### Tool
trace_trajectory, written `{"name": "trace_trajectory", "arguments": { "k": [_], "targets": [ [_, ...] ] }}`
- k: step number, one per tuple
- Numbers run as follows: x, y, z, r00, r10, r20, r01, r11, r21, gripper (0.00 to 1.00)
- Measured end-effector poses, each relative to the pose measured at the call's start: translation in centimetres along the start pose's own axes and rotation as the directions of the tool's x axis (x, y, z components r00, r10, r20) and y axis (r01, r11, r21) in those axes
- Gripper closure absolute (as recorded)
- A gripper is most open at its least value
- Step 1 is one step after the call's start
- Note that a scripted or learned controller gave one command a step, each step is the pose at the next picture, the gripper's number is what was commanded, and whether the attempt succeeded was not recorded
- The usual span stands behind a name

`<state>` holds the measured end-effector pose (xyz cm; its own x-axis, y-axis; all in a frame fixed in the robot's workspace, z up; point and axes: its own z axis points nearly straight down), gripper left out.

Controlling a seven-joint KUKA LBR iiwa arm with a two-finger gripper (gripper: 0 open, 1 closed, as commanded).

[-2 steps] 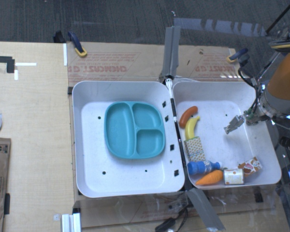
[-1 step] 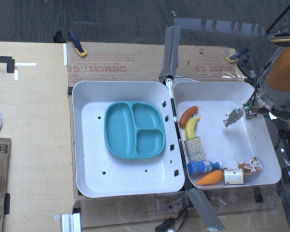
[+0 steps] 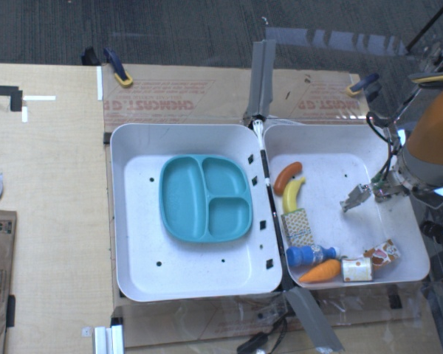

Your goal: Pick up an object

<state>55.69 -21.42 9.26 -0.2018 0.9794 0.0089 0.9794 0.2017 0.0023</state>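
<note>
Looking down at the bench, the gripper [image 3: 352, 199] hung over the right bin [image 3: 354, 144], and honestly I couldn't tell if it was released or clenched; nothing showed between its tips. The pickable stuff sat left of and below it: hot dog [image 3: 287, 176], banana [image 3: 292, 195], patterned packet [image 3: 298, 228], blue bottle [image 3: 308, 255], carrot [image 3: 319, 271], small can [image 3: 356, 270]. The left bin [image 3: 125, 220] held a teal divided plate [image 3: 205, 198]. Cardboard [image 3: 184, 93] behind had red printing, upside down, not really readable.
</note>
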Motion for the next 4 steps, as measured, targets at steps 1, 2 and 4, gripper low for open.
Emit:
{"name": "trace_trajectory", "arguments": {
  "k": [1, 2, 4],
  "targets": [
    [-1.6, 8.9, 0.0, 0.993, 0.120, -0.001, -0.120, 0.993, -0.002, 0.00],
    [-1.9, 8.9, -1.1, 0.993, 0.117, 0.008, -0.117, 0.993, -0.003, 1.00],
    [4.1, 11.3, -7.6, 0.920, 0.393, 0.011, -0.393, 0.920, -0.002, 0.00]
  ]
}}
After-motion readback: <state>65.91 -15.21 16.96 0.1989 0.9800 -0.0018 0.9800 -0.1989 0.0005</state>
